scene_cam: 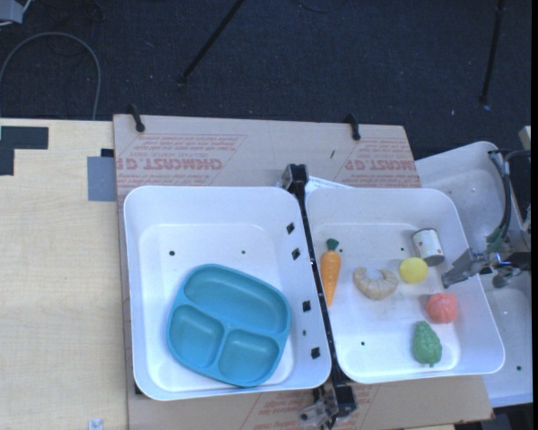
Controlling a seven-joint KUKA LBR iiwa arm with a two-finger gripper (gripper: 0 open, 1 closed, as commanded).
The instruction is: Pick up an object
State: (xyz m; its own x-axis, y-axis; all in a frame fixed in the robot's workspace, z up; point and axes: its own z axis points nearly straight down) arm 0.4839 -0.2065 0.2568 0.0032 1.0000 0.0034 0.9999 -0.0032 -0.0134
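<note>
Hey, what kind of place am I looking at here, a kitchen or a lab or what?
Likely a robotics lab bench, not a kitchen: two white bins on cardboard, toy food such as a carrot, a gripper at the right bin's edge, and cables on dark carpet.

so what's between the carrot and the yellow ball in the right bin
A tan croissant-shaped piece lies between the carrot and yellow ball, seen in the camera view.
</note>
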